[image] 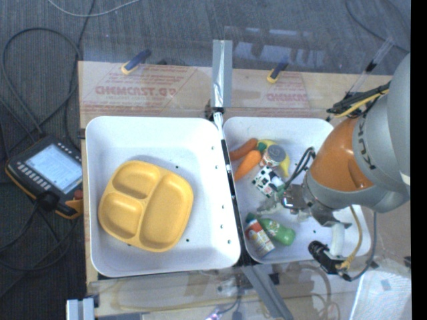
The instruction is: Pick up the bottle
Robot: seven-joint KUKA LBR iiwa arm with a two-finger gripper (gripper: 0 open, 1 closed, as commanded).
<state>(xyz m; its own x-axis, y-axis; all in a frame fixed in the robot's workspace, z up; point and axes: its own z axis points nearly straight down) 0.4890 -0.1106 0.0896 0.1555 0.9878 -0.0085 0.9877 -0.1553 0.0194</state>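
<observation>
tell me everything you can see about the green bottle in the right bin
The green bottle looks like glossy plastic and lies on its side near the front of the right bin. Its rounded green body points right; a red and white part, seemingly label or cap end, points left toward the bin's left wall. The gripper sits just above it, and contact cannot be judged. A black and white patterned cube lies farther back.

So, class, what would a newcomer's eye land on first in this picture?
The yellow divided tray sits alone in the left bin, the brightest thing there. The orange band of the arm hangs over the right bin, where a green bottle, carrots and a black-and-white cube crowd together.
</observation>
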